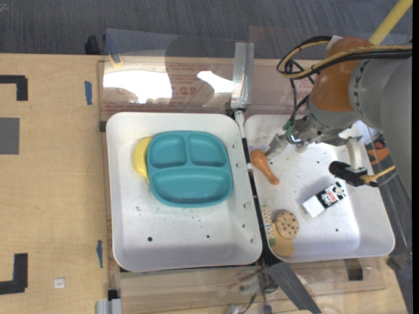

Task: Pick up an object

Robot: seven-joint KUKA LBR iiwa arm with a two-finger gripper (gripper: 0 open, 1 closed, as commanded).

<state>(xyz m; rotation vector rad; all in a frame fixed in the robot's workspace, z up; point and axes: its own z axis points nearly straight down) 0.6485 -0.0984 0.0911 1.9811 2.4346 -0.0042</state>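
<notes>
A teal divided tray [190, 167] lies face up in the left white bin [131, 241], toward its far half. A yellow object [139, 156] pokes out from under the tray's left edge, mostly hidden. The right white bin [347, 237] sits just beside the left bin, their rims touching. Both bins rest on a tan desk [52, 188]. Strips of blue tape [88, 91] mark the desk left of the tray, and black corner markings [18, 87] lie farther left.
</notes>
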